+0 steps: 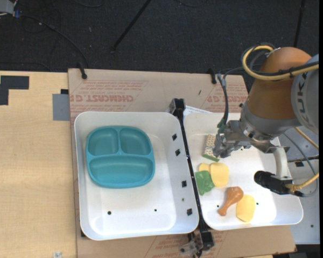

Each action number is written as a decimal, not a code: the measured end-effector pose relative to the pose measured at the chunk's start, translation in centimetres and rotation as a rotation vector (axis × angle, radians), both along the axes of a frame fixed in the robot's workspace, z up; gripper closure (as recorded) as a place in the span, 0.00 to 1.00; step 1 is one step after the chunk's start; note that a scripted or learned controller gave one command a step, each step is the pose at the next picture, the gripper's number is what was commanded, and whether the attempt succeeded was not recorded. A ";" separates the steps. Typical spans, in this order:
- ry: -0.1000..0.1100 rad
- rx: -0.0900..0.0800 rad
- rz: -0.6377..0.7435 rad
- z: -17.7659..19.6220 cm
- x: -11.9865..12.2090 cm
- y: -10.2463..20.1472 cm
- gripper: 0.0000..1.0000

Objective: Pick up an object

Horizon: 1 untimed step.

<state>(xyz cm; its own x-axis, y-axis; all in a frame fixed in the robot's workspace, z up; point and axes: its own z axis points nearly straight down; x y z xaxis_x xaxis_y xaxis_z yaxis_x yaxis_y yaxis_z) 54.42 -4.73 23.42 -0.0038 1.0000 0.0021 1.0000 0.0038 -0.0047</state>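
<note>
Orange drumstick toy [231, 199] lay in the right bin [290, 211] near its front edge, long axis diagonal, thick end up-right, beside yellow pieces [246, 208] and a green piece [204, 183]. Gripper [219, 148] sat low over a patterned packet [210, 144]; finger opening couldn't be told. Cardboard [118, 93] under the bins read "CHEMCRZT".

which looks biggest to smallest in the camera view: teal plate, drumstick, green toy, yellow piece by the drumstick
1. teal plate, by far
2. drumstick
3. yellow piece and green toy: look about alike, so unranked
</note>
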 end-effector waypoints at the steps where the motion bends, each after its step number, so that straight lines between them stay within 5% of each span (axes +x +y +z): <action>1: 0.002 0.000 0.000 -1.2 -1.6 4.6 1.00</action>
